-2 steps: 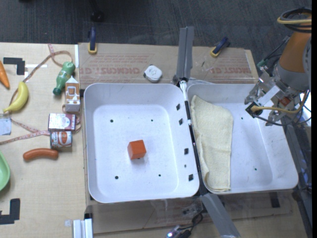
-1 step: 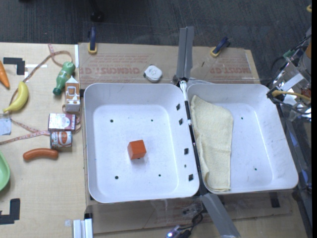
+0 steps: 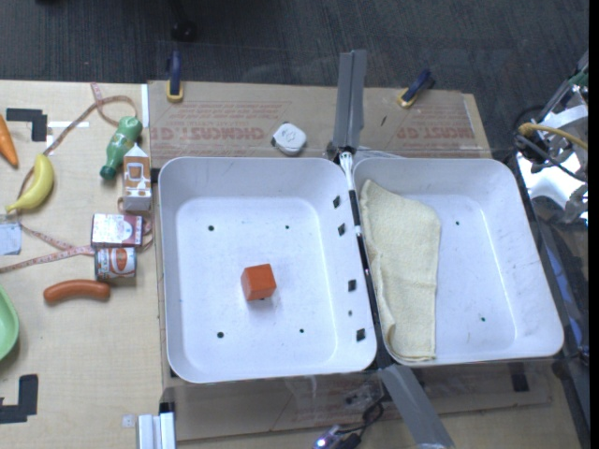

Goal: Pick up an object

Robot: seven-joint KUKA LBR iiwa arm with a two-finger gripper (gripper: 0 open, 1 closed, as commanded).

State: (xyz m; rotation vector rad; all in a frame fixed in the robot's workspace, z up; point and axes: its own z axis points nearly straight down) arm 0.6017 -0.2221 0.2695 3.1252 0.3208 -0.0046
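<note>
**Orange cube alone in the left bin**

The cube (image 3: 259,282) is small and orange-red, with flat faces and sharp edges. It sits near the middle of the left bin (image 3: 187,344). A folded cream towel (image 3: 404,281) lies in the right bin (image 3: 515,251), along its left side. I cannot tell the claw's state or position, so places relative to it cannot be given.

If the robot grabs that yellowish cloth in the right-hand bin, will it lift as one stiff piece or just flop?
Probably flop. The cloth lies folded and limp along the right bin's left wall, so lifted by one spot it would likely drape and unfold. It looks like soft towelling, so probably light and not slippery. It won't roll, but a push would likely bunch it up.
</note>
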